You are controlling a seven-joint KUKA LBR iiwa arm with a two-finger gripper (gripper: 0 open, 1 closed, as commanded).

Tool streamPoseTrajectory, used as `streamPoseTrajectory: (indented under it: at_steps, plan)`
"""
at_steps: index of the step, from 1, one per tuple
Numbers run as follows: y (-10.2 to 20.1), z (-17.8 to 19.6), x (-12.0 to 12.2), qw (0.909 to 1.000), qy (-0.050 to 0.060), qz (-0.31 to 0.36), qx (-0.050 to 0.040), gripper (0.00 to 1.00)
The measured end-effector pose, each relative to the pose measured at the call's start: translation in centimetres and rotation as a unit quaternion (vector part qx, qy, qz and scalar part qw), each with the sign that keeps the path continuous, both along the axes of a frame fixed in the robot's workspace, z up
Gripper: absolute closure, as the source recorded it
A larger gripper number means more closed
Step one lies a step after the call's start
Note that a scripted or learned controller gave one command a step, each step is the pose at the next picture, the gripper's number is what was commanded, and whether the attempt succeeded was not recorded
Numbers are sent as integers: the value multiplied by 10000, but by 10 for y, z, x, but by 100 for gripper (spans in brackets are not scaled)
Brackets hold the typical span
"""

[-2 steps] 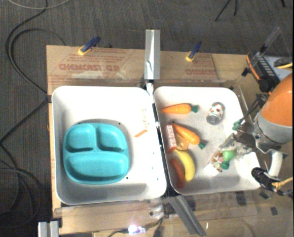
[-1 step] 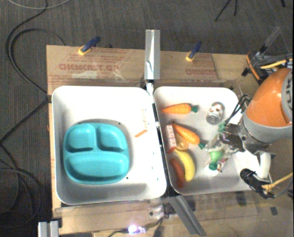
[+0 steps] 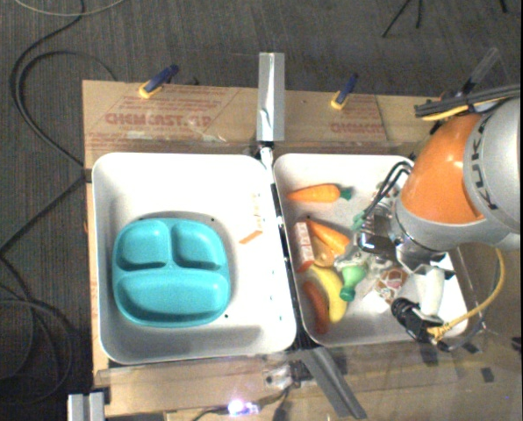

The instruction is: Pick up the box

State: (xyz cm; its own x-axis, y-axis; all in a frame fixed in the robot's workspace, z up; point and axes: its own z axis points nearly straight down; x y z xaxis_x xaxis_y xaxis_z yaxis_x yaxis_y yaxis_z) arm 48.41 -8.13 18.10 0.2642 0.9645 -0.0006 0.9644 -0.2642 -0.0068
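Observation:
The box (image 3: 304, 242) is small and reddish-brown with a pale label. It lies in the right bin (image 3: 376, 167), close to that bin's left wall. My gripper (image 3: 365, 242) hangs low over the middle of the right bin, a short way right of the box, above an orange carrot (image 3: 333, 236) and a green toy (image 3: 353, 280). The grey wrist and orange band (image 3: 441, 182) cover the bin's right part. I see nothing of the box lifted off the bin floor.
The right bin also holds a second carrot (image 3: 315, 194) at the back, a yellow banana (image 3: 329, 289) and a red sausage (image 3: 317, 302) in front. A teal divided plate (image 3: 171, 272) lies in the left bin (image 3: 182, 169).

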Motion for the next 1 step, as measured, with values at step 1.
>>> streamPoseTrajectory:
  at_steps: [1]
  plan:
    - [-5, 0, -1, 9995, 2, -301, -4, 100]
